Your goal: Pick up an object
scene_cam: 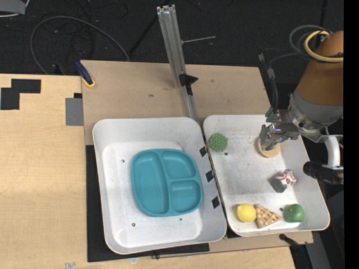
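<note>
A: Risk?
B: My gripper (270, 140) sits over the tan disc (270, 149) near the right bin's (247, 181) far edge; can't tell if it's gripping. The disc is flat, so I could slip off or scrape the bin floor.
A: Contents?
B: Left bin (112, 195): teal divided plate (166, 181), centre. Right bin: green ball (218, 142) at far left corner, wrapped block (284, 180) by right edge, pizza slice (267, 216), lemon (245, 212), green apple (293, 212) along near edge.
</note>
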You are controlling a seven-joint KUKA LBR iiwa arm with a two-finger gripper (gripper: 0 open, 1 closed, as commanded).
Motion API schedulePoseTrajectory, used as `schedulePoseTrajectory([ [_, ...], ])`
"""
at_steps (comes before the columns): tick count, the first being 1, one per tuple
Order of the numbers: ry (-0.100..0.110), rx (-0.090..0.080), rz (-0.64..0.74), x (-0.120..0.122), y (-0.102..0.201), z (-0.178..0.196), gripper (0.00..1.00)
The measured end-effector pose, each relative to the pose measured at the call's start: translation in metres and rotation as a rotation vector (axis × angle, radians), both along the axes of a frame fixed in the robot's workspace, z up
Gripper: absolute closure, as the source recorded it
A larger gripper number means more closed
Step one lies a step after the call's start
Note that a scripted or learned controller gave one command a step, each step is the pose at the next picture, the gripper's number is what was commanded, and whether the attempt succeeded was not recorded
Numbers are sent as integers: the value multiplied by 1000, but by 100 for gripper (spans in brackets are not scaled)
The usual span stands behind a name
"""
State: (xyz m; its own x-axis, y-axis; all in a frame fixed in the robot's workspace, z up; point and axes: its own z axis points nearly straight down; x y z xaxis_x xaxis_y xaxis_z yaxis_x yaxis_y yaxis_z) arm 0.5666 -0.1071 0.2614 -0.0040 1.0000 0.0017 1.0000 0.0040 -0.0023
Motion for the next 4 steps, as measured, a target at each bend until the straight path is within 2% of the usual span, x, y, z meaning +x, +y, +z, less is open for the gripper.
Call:
schedulePoseTrajectory([
  [3,1,0,1,6,160,-3,100],
  [4,3,-2,0,20,207,-29,100],
])
